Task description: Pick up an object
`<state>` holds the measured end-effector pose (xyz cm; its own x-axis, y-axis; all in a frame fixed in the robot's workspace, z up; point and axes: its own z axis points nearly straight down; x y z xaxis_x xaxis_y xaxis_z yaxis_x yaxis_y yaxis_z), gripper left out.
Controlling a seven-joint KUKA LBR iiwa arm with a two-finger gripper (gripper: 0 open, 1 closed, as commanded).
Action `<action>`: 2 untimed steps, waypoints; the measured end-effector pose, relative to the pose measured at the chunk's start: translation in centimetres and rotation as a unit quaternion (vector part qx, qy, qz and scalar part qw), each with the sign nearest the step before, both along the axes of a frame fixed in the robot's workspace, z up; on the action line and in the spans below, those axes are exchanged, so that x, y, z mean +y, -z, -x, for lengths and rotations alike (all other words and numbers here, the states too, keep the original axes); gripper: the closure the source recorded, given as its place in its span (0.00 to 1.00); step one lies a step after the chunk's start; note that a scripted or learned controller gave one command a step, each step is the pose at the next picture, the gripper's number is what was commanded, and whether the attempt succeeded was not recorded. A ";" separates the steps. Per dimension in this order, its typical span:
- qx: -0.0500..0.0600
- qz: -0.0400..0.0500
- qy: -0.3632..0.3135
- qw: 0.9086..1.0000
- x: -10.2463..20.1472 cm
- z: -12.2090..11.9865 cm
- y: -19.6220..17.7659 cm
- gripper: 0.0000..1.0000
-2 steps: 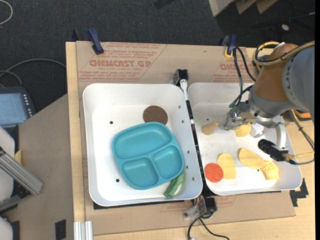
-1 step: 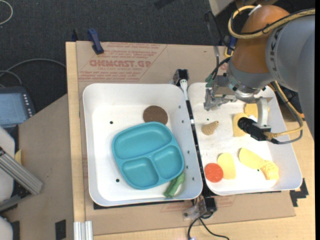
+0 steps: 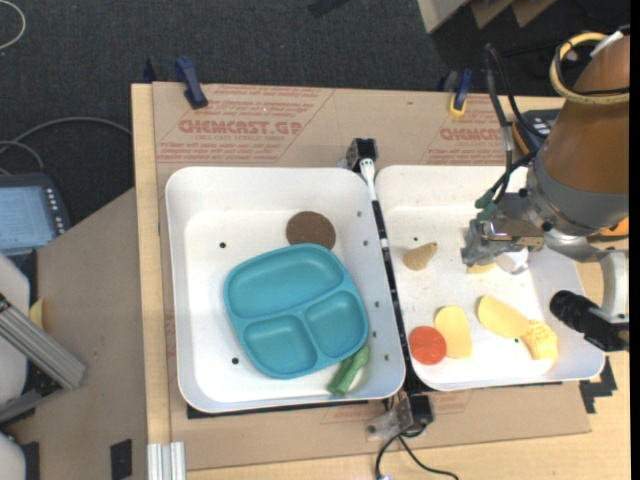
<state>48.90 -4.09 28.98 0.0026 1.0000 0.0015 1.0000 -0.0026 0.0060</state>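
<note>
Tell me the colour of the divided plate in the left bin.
Teal blue plate, seen in the camera view.

Left bin (image 3: 190, 268): teal divided plate (image 3: 295, 310), brown disc (image 3: 311, 230) touching its top edge, green vegetable (image 3: 351, 370) at its lower right.
Right bin (image 3: 440, 183): tan wedge (image 3: 419, 256), red disc (image 3: 428, 345) touching yellow piece (image 3: 454, 330), corn cob (image 3: 516, 326).

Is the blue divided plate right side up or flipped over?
Right side up: the blue divided plate in the left bin shows its three compartments open to the camera.
</note>
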 end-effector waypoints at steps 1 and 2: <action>0.009 0.001 0.001 1.000 -3.7 0.0 11.1 1.00; -0.008 0.003 -0.002 1.000 -5.1 -1.7 -11.9 1.00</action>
<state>50.57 -9.14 40.92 -0.0014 1.0000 -0.0038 0.9998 0.0015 0.0219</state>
